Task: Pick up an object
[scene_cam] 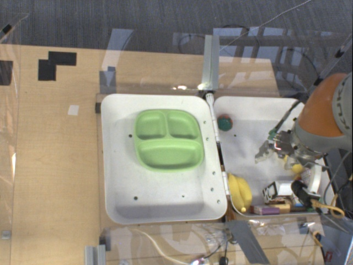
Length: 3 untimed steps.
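Banana [239,190] in white bin [248,148]

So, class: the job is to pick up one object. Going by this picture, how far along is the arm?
Done: the arm has reached into the right bin, and its hand sits low over the bin floor. In hand: nothing visible between its tips. Left: the whole grasp and lift. The green ball, banana and the small items along the near wall lie loose; the green plate sits in the left bin.
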Each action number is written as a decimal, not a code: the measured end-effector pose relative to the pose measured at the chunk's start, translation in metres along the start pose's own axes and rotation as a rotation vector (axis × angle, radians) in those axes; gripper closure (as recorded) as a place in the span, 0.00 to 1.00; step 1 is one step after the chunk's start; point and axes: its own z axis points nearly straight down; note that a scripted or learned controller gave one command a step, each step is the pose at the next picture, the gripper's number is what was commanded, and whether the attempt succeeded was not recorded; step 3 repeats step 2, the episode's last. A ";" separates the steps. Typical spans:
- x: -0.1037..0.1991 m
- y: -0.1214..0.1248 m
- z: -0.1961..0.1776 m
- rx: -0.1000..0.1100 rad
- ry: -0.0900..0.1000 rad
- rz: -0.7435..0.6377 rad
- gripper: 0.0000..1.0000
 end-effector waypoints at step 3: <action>-0.011 -0.031 0.032 -0.022 -0.005 -0.304 0.00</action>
